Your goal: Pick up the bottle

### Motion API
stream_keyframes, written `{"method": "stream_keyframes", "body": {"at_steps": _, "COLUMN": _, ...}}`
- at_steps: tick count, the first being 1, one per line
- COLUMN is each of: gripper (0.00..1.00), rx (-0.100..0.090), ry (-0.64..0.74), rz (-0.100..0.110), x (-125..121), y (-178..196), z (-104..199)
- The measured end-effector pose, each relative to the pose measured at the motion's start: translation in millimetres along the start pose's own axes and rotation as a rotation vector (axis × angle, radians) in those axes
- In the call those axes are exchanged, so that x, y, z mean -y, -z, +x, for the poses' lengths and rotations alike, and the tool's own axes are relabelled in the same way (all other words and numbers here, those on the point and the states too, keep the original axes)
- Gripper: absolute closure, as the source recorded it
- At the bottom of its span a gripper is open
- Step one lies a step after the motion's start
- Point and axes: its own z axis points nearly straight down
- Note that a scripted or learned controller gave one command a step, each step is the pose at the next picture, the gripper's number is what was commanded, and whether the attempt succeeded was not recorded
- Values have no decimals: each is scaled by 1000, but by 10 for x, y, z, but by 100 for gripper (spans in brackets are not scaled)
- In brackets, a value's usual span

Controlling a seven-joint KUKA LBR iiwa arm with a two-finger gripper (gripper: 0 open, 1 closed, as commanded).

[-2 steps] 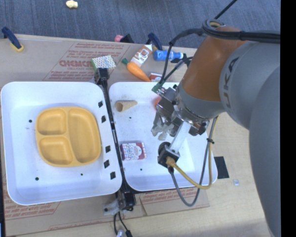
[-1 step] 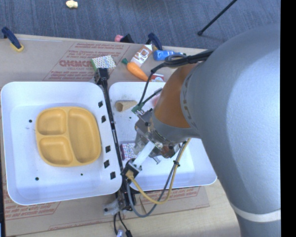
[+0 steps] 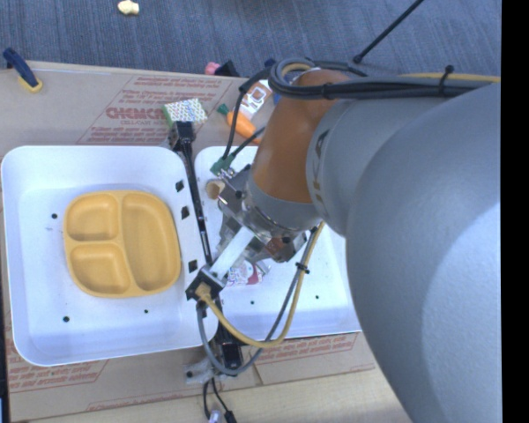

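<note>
Arm over right bin — bottle behind.

Light is even and fairly bright — diffuse, apparently from overhead, with no hard glare. The white bins look slightly washed, their inner walls shaded pale blue-grey. Soft shadow pools under the arm over the right bin. The yellow tray reads clean and saturated. Detail is soft overall — cardboard lettering blurs, and the arm's near bulk is smooth and out of focus.
</note>
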Motion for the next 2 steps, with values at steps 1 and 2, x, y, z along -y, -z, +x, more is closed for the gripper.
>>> {"method": "stream_keyframes", "body": {"at_steps": 1, "gripper": 100, "rx": 2, "ry": 307, "rz": 1, "x": 40, "y": 116, "z": 28}}
{"method": "stream_keyframes", "body": {"at_steps": 2, "gripper": 100, "rx": 1, "ry": 156, "rz": -1, "x": 27, "y": 471, "z": 18}}
